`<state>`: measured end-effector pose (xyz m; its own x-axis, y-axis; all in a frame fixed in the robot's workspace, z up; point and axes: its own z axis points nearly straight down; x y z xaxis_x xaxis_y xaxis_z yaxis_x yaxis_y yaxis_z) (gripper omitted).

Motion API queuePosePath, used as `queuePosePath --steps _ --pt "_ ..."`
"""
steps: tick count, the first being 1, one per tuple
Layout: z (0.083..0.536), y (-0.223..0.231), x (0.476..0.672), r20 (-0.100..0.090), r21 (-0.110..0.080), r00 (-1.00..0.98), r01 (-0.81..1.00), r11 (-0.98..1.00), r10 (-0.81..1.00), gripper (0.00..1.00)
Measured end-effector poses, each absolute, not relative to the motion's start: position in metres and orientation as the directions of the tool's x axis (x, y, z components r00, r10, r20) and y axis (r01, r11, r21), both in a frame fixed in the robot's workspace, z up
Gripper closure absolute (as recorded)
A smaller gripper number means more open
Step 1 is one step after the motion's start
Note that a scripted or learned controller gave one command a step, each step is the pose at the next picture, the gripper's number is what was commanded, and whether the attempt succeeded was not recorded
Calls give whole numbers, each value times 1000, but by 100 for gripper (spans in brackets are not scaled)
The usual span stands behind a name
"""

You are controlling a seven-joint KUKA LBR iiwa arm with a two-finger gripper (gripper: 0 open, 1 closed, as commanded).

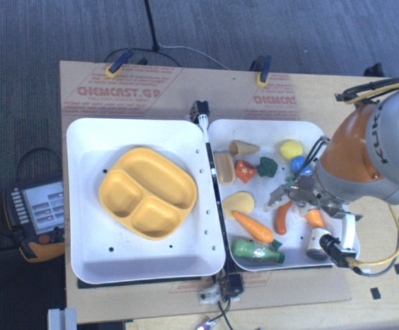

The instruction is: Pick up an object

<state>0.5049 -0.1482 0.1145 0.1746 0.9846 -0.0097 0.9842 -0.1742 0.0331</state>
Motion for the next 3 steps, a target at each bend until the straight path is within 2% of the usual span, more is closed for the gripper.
queuePosePath --steps 1,2,3 --pt "95 -134 490 -19 21 -251 968 251 968 0" --pt "95 -116 493 -32 23 -470 882 471 882 0" --pt "94 -107 544 -16 13 -520 854 521 854 0"
